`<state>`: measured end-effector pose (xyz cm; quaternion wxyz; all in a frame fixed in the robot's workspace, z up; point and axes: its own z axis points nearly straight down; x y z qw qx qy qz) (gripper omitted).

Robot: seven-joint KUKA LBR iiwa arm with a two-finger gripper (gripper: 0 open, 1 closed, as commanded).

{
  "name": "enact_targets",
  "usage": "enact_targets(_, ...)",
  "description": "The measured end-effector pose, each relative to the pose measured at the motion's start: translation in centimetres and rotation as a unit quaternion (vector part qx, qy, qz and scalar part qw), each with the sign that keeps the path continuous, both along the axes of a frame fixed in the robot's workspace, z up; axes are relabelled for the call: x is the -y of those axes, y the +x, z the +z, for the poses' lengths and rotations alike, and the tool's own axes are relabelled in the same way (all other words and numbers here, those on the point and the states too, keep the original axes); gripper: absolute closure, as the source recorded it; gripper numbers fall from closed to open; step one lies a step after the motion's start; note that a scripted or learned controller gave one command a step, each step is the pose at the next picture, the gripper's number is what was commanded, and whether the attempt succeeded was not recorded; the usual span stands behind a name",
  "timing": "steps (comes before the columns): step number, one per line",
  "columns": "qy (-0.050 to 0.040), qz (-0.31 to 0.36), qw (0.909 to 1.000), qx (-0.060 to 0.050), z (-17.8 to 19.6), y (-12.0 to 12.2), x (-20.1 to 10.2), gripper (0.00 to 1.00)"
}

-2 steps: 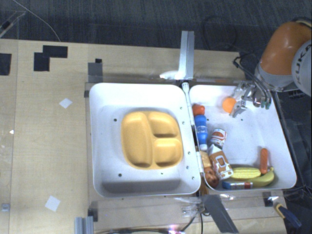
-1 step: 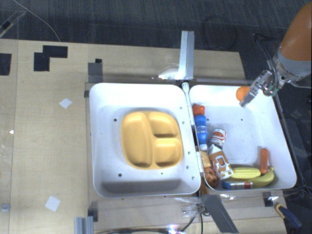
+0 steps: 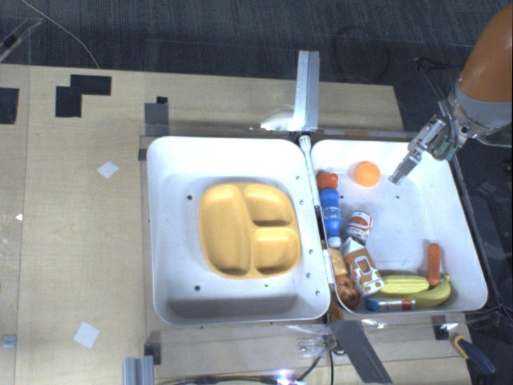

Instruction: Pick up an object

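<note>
The right bin (image 3: 449, 215) holds an orange ball (image 3: 366, 173) near its back, a blue bottle with an orange cap (image 3: 329, 203) along the left wall, a small red and white can (image 3: 358, 224), a brown carton (image 3: 362, 271), a banana (image 3: 413, 285), a red sausage (image 3: 434, 262) and a marker (image 3: 390, 304). My gripper (image 3: 400, 172) hangs above the bin's back right part, just right of the orange ball, with nothing seen in it. The arm's orange band (image 3: 490, 62) is at the upper right.
The left bin (image 3: 172, 239) carries a yellow divided tray (image 3: 247, 228). A metal post (image 3: 307, 91) stands behind the wall between the bins. Black markers (image 3: 80, 93) lie on the wooden bench at the far left.
</note>
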<state>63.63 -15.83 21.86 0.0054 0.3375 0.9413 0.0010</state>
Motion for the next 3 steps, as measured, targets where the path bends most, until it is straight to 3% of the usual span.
enact_targets(1, 0.0013, -0.128, 0.9917, -0.002, -6.8, 2.8, 3.6, 0.0)
enact_targets(2, 0.0016, -0.1, 0.995, 0.001, -4.0, 3.6, -1.4, 0.0)
enact_targets(3, 0.0006, -0.013, 0.9999, -0.007, -13.0, 2.5, 1.2, 0.0)
